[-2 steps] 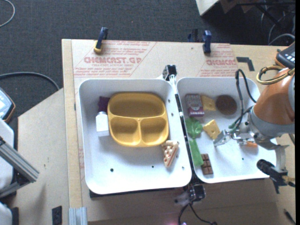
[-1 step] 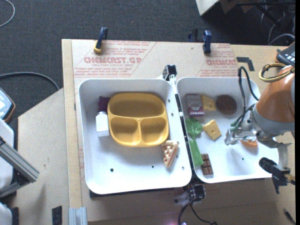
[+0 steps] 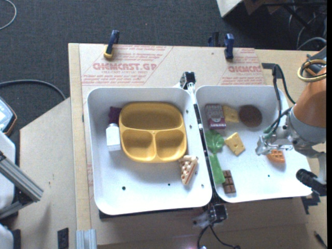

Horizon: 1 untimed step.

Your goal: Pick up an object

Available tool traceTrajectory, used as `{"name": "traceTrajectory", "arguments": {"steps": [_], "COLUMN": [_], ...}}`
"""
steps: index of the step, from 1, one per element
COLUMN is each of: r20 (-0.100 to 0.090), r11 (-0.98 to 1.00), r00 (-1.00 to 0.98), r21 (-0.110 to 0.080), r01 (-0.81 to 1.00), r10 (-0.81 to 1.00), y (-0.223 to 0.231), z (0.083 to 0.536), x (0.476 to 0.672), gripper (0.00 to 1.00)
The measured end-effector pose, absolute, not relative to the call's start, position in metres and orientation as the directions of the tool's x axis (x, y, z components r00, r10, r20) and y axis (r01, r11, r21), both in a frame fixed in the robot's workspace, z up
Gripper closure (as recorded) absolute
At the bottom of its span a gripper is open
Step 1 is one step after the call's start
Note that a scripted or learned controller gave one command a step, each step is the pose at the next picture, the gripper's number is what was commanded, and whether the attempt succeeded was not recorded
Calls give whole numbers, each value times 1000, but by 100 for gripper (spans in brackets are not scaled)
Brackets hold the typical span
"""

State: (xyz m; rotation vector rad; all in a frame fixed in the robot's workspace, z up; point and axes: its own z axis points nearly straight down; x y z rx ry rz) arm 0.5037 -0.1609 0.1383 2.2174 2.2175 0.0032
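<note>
1. Scanning from the left, the left bin holds a yellow divided plate, a small white bottle and a waffle-cone toy.
2. Printed across the worktop, red lettering reads roughly "CHEMCAST GP", repeated partly at right.
3. Further right, the right bin holds a green utensil, cheese wedge and brown cookie.
4. The jaws hover touching an orange waffle piece; I cannot tell their opening. Centre over it and descend squarely before closing.
</note>
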Motion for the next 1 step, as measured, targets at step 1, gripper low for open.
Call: {"name": "traceTrajectory", "arguments": {"steps": [1], "r20": [-3], "r11": [1], "r00": [-1], "r21": [8], "r01": [1000], "r10": [1000], "y": [-161], "z": [202], "x": [507], "gripper": [100]}}
